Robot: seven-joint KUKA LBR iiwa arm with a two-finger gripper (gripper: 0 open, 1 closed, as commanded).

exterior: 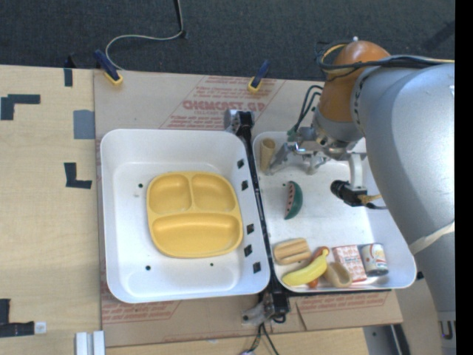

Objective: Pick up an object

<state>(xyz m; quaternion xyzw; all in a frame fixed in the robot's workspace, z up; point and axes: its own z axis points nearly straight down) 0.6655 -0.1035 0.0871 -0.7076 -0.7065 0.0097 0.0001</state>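
1. I see the gripper (295, 152) low over the far part of the right bin (403, 268), beneath the orange wrist band (341, 98); I judge it is placed there to try for something at that end of the bin.
2. The fingers are too small and too cluttered by metal parts for me to tell whether they are open, closed or gripping anything.
3. A small tan cup-like piece (267, 151) stands just beside the gripper, near the bin's far left corner; I judge it the likeliest target, though I cannot tell whether they touch.
4. A watermelon slice (293, 200) lies alone mid-bin, apart from the gripper, with free floor on both sides, so it looks easy to reach.
5. Along the near wall lie a hot dog bun (290, 250), a banana (308, 269), a small carton (349, 263) and a can (375, 258), crowded together; I judge that crowding would hinder a clean grasp.
6. The left bin (118, 198) bears a yellow divided plate (195, 214), lying flat at its middle.
7. Both bins sit on a cardboard sheet (199, 102) laid on the counter (37, 220); two yellow-and-blue clamps (108, 66) pin its far edge.
8. Red printing on the cardboard is partly hidden; I cannot read it surely. The labels on the carton and can are too small to read.
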